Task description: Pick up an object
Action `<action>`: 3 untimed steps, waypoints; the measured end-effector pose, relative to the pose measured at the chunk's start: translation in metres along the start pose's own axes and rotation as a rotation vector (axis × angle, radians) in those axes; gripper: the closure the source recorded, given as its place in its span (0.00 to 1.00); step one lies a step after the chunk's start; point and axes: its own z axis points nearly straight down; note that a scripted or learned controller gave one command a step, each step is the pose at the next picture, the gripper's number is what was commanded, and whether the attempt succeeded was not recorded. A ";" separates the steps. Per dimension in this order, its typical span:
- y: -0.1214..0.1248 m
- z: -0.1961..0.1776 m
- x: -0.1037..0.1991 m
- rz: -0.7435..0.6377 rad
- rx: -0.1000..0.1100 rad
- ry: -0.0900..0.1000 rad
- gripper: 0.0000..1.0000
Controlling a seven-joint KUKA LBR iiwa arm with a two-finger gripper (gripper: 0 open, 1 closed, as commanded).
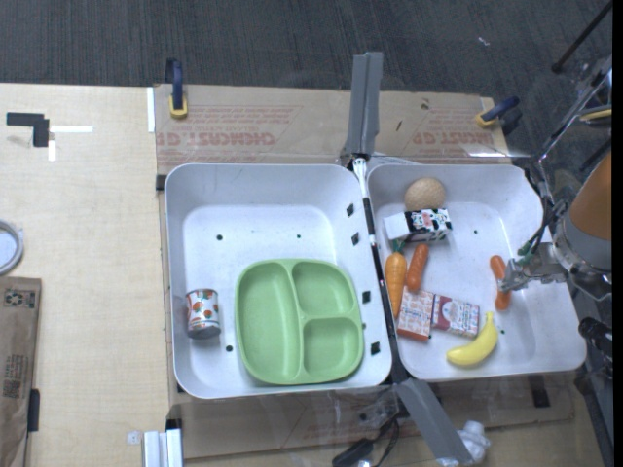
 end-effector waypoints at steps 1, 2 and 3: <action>0.000 0.000 0.000 0.000 0.000 0.000 0.00; 0.022 0.022 -0.006 -0.042 0.022 0.025 0.00; 0.022 0.013 -0.009 -0.041 0.021 0.017 1.00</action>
